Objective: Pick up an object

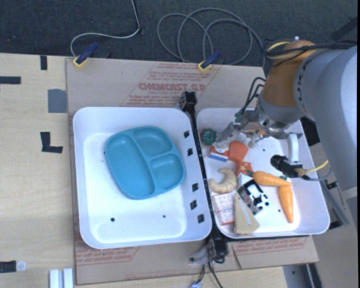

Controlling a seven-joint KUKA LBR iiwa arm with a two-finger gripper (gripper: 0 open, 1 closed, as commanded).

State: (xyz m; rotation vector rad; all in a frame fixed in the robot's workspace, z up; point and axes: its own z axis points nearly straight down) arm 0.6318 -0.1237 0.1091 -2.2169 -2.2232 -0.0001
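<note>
Objects for picking lie all in the right bin, and the gripper hangs over its upper part; whether the jaws are spread or pressed together I cannot tell, because the wrist hides them. Just below the jaws is an orange block, touching a small white and red packet, and a dark green round piece sits a little to their left. Further below the jaws come a pale croissant, a black and white toy, a tan wedge and 2 carrots, one lying across and one pointing down. I judge these to be toy food: light, rigid plastic, smooth and somewhat slippery, not fragile. The orange block seems the easiest, as it is nearest and has flat sides for the fingers; a carrot is better taken across its thick middle, because the tapered end would slip out. The bin floor is smooth white plastic, so a pushed item will slide. Things are crowded below the jaws, while near the carrots there is more free floor. The left bin, well apart from the jaws, holds a blue divided plate, and both bins rest on a cardboard sheet.
</note>
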